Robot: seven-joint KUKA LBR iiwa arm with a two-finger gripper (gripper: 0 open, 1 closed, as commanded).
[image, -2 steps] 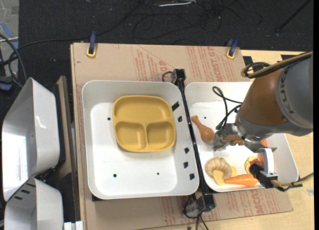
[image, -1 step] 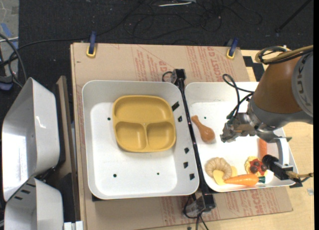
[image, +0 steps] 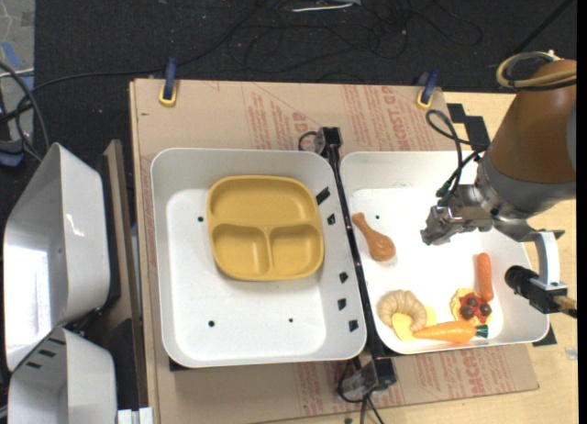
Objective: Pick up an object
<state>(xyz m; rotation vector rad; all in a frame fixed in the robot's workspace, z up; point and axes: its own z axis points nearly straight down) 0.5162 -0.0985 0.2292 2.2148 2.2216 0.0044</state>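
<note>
Brown wooden spoon [image: 374, 238] lies just left of the end effector [image: 443, 228].

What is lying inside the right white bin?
The right bin holds a wooden spoon, a croissant, two carrots and a small pizza slice. The tool covers part of its floor.

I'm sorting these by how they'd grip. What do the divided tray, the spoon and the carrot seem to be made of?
Divided tray: probably moulded plastic, matte mustard yellow, uniform colour with rounded compartment edges.
Spoon: tan-orange, smooth and single-coloured; plastic likely, though wood can't be ruled out.
Carrot: likely toy plastic or rubber, even bright orange; too small to tell sheen.
</note>
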